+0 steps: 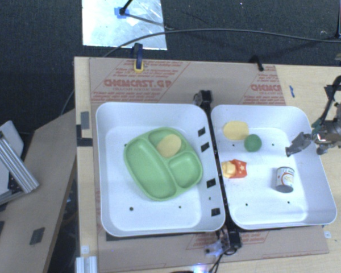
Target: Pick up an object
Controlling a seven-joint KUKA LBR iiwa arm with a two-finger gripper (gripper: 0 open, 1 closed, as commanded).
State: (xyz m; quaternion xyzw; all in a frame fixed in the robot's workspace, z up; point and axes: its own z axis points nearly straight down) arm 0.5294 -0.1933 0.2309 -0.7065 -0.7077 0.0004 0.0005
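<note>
Gripper hangs over the right bin's far-right edge, can't tell jaws' state tbh, w/ the small can standing just bench-front of it, nearest pick imo.

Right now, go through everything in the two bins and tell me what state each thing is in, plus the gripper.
Green divided plate: flat in the left bin, right way up.
Yellow piece on plate: resting in a compartment.
Can: upright in the right bin.
Green ball: resting, touching nothing.
Yellow piece in right bin: lying flat.
Red and yellow packet: lying flat.
Gripper: over the right bin's right edge, holding nothing.
</note>
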